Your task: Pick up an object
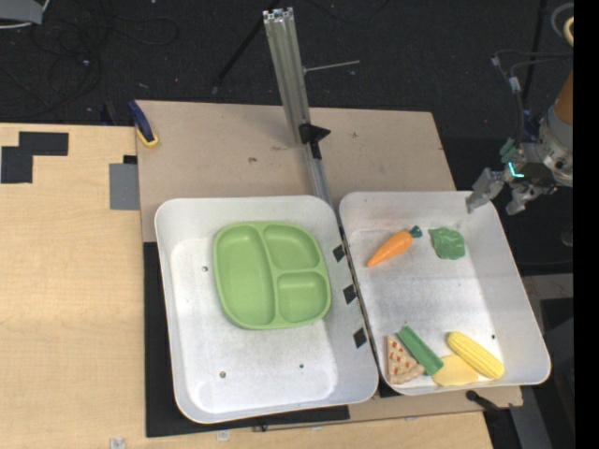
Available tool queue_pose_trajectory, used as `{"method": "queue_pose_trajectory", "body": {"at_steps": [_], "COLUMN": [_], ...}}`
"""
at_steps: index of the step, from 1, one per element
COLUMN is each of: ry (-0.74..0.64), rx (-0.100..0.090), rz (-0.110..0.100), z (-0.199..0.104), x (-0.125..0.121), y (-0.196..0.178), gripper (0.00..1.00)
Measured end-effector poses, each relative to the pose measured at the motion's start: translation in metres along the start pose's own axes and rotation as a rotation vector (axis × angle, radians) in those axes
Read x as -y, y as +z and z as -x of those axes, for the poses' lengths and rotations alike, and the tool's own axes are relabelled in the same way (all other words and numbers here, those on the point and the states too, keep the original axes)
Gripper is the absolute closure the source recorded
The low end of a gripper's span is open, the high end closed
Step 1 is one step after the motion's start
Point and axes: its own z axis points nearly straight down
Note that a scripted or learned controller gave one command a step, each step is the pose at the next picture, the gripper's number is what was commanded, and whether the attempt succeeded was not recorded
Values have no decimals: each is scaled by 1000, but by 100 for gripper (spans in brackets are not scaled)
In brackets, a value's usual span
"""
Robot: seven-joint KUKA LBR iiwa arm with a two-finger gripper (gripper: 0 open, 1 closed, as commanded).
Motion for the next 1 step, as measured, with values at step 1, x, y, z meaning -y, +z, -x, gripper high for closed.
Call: {"method": "queue_pose_trajectory", "body": {"at_steps": [1], "ry": [0], "rx": [1], "rz": [3], "z": [0], "x": [-1], "y": [-2], "gripper": [0]}}
